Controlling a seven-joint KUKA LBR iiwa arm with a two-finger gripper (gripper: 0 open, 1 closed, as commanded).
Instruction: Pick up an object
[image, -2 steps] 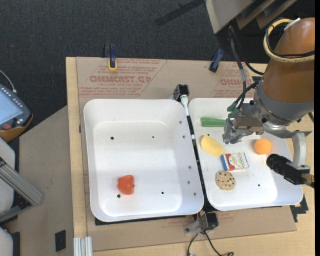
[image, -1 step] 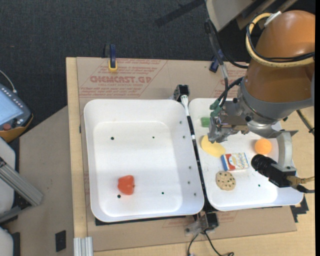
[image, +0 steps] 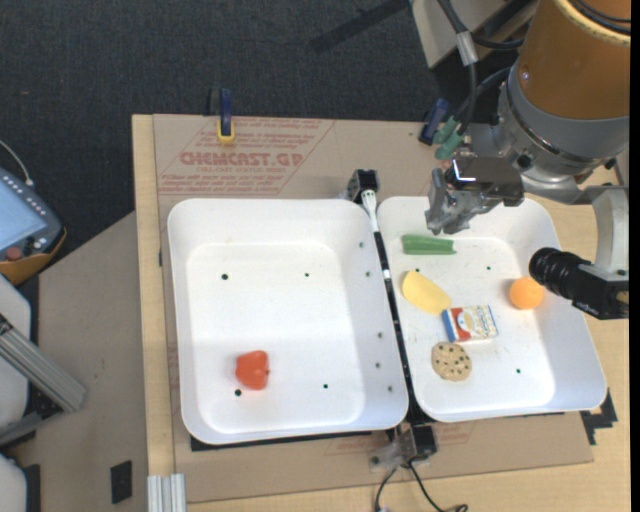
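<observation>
The gripper (image: 441, 222) is a dark blur, perhaps just above the flat green pod (image: 428, 244) in the right bin (image: 575, 385); its opening I cannot tell.

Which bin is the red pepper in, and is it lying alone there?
In the left bin, alone. The red pepper lies near its front left corner; the cookie and orange ball sit in the right bin.

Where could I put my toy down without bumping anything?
The left bin has the most bare room, everywhere above and right of the red toy. The right bin is crowded: green bean, yellow piece, small box, cookie, orange ball.
</observation>
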